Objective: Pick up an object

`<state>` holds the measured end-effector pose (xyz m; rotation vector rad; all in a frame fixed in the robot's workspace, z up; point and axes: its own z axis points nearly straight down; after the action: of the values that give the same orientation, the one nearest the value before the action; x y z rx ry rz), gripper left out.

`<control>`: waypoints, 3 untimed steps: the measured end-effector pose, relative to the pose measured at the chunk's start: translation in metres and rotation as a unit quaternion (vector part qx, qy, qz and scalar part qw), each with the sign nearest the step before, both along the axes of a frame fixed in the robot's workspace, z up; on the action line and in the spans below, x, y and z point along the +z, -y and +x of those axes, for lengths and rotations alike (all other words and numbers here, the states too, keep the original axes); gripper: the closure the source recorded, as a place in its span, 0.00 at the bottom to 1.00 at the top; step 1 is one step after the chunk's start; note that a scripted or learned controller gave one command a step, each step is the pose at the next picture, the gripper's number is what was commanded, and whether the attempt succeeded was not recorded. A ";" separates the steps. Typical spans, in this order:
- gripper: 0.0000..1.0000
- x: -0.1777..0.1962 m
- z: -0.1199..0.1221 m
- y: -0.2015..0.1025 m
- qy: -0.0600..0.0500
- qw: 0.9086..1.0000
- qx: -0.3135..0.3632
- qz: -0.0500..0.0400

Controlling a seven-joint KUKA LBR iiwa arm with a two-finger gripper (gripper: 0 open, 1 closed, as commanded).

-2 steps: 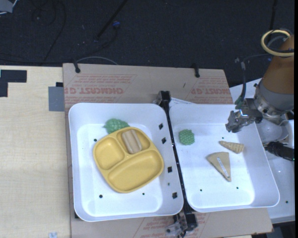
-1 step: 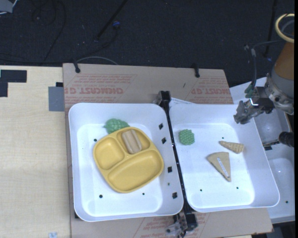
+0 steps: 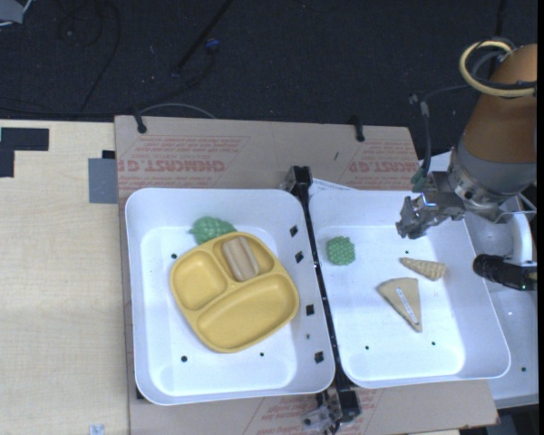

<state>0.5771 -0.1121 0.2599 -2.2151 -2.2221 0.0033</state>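
Observation:
The right bin (image 3: 453, 356) holds a round green bumpy piece (image 3: 341, 251), a small tan wedge (image 3: 423, 268) and a larger tan wedge (image 3: 403, 302). My gripper (image 3: 416, 222) hangs over the bin's upper right area, above and just left of the small wedge, with nothing seen between its fingers. In the left bin (image 3: 159, 370) lies a yellow divided tray (image 3: 234, 292) with a tan sausage-like piece (image 3: 242, 257) in one compartment. A green leafy piece (image 3: 210, 228) peeks out behind the tray.
A black divider (image 3: 314, 279) runs between the two bins. The grey arm with its orange band (image 3: 500, 125) comes in from the upper right. A black cylindrical part (image 3: 500, 270) juts in at the right bin's edge. Cardboard lies under the bins.

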 end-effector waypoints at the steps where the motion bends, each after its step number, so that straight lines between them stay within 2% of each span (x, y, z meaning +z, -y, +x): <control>1: 1.00 -0.005 -0.023 -0.051 -0.001 1.000 0.000 0.000; 3: 1.00 -0.029 -0.049 -0.139 -0.001 1.000 0.000 0.000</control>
<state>0.5282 0.0267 0.2305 -2.2146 -2.2210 0.0057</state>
